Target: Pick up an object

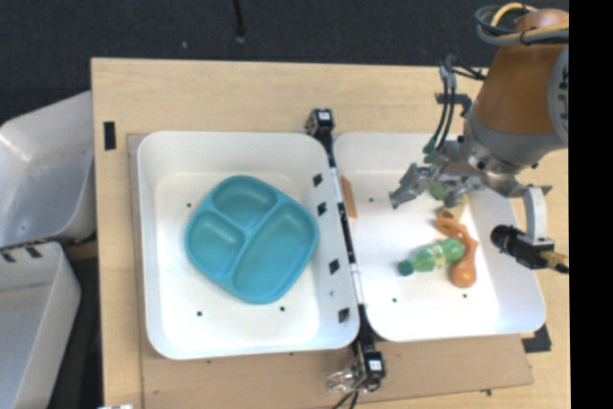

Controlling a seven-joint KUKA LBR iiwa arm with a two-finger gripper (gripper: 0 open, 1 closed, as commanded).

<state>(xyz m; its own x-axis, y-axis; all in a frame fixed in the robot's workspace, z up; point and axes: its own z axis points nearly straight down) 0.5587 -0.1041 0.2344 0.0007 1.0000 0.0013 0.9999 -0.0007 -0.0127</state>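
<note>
Above the right bin (508, 306), fingers (407, 190) spread, gripping nothing, beside green bottle (433, 258).

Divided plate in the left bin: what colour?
Teal blue, plain, no pattern: the divided plate shows clearly in the camera view.

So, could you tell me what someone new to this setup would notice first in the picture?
Probably the blue divided tray, lying alone in the middle of the left bin. Next, the grey arm with its orange band reaching in from the right, its gripper over the right bin. Below it lie a green bottle and a curved orange piece side by side.
</note>
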